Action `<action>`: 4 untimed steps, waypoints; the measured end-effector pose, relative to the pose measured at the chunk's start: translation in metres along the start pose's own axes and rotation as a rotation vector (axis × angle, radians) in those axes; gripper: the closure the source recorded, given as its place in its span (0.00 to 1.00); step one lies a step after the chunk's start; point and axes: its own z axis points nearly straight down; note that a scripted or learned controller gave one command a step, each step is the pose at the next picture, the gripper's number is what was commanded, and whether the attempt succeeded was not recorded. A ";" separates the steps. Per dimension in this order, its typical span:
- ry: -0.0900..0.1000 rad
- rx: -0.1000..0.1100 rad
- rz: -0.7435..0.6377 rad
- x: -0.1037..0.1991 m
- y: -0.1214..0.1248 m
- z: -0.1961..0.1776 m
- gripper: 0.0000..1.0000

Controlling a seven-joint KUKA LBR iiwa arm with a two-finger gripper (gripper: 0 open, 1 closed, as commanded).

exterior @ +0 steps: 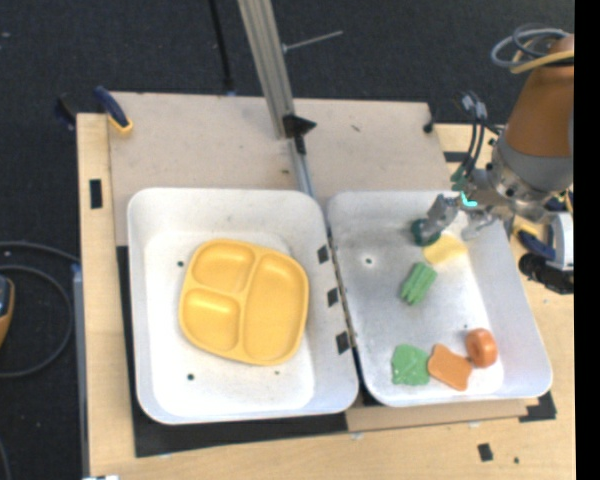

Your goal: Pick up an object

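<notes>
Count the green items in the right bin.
3. A ridged green piece lies mid-bin, a flat green piece sits at the near edge beside an orange one, and a dark green item sits by the gripper.

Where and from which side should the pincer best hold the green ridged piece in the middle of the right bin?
Probably from above, across the short width of the green ridged piece: it lies flat and elongated, tilted, with bare bin floor on both long sides.

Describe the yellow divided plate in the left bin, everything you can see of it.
The yellow divided plate looks like moulded plastic, rounded-square, with three compartments: two smaller on its left, one long on its right. It lies flat and right side up, turned slightly askew, near the middle of the left bin. Its compartments hold nothing, and only the bin floor touches it.
</notes>
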 end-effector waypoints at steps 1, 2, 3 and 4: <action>-0.001 -0.004 -0.001 0.000 0.001 -0.002 0.00; -0.002 0.001 0.000 -0.006 -0.008 0.048 0.00; -0.002 0.000 0.001 -0.010 -0.007 0.090 0.00; -0.002 -0.002 0.002 -0.010 -0.007 0.133 0.00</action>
